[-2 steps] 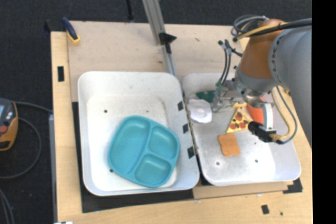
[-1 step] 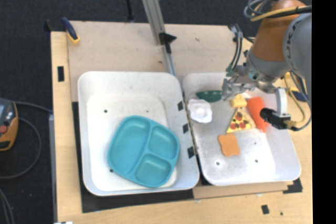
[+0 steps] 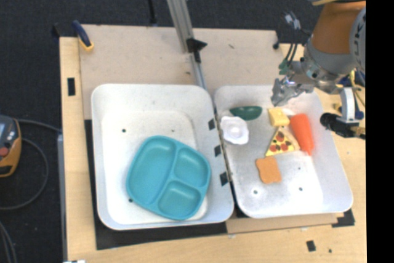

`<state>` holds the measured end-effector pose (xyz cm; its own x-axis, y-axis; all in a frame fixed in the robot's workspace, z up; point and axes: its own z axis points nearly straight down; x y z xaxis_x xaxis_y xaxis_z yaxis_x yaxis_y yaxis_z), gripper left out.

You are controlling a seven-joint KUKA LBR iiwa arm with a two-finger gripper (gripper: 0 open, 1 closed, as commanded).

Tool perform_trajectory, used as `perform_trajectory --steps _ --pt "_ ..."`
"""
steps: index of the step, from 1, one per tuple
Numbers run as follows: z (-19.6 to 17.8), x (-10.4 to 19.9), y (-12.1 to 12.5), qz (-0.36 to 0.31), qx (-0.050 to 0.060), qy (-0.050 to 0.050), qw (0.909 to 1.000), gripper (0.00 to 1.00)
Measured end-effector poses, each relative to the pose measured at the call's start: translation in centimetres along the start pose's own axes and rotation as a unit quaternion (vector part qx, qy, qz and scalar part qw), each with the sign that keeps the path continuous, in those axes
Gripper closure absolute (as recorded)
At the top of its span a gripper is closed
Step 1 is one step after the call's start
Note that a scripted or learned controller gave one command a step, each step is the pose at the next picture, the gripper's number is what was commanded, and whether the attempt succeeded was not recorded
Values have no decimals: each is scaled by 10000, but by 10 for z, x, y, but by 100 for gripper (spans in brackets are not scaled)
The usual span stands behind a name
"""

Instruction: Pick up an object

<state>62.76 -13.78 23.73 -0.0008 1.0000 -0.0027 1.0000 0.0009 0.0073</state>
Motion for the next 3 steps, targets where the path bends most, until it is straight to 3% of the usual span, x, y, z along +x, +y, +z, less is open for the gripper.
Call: perform_trajectory --steps 1,3 --pt "-55 -2 2 -9 -3 1 10000 100" --pt "-56 111 3 -32 32 17 10000 100"
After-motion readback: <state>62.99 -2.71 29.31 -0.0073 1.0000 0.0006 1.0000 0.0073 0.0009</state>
